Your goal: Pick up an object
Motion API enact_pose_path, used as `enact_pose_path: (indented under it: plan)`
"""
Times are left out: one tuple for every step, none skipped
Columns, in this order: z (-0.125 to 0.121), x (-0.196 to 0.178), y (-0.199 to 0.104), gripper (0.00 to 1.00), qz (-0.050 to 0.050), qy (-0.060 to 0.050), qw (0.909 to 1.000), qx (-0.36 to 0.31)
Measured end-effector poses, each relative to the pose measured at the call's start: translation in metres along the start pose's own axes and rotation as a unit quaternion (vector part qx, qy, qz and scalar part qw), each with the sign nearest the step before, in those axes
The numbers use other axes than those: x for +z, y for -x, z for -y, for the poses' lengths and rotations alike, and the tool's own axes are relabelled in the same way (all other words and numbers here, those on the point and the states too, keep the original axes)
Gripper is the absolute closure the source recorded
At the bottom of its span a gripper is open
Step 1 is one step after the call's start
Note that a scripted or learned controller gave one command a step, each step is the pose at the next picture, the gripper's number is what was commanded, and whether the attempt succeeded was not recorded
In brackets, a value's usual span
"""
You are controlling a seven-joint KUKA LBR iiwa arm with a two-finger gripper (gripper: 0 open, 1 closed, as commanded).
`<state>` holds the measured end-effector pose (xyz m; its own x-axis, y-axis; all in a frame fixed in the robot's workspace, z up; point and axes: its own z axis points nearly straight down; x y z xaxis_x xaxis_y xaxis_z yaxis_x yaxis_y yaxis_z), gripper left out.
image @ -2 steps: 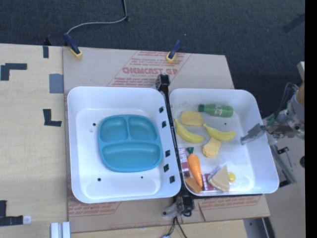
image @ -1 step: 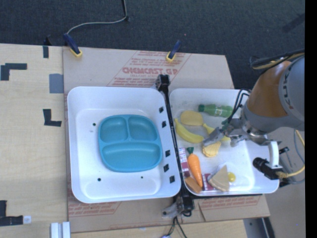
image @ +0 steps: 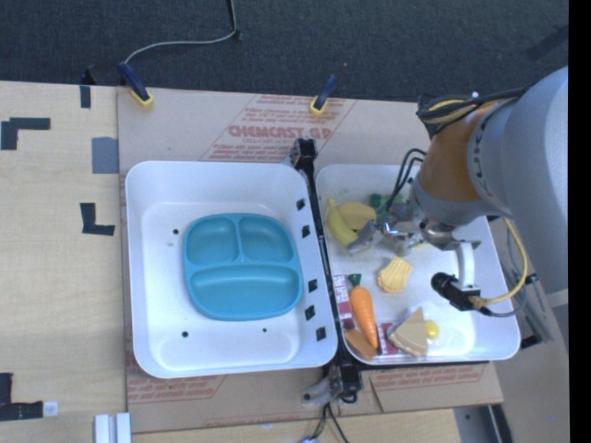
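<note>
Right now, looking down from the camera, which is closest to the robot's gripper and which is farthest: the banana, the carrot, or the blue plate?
1. The banana: right at the gripper, on its left in the right bin.
2. The carrot: lower down in the same bin, near the front-left corner.
3. The blue plate: farthest, over in the left bin.

blue plate (image: 244,266), orange carrot (image: 364,310), white bins (image: 148,247)
</note>
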<state>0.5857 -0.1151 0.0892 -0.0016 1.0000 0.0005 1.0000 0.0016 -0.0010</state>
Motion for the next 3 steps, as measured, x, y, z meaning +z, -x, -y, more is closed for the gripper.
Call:
enact_pose_path:
  plan:
    - [-0.078, 0.004, -0.018, 0.0, 0.001, 0.002, 1.0, -0.001]
    - [-0.083, -0.096, -0.067, 0.0, 0.001, 0.001, 1.0, 0.0]
    - [-0.041, -0.095, -0.07, 0.0, 0.001, 0.0, 1.0, 0.001]
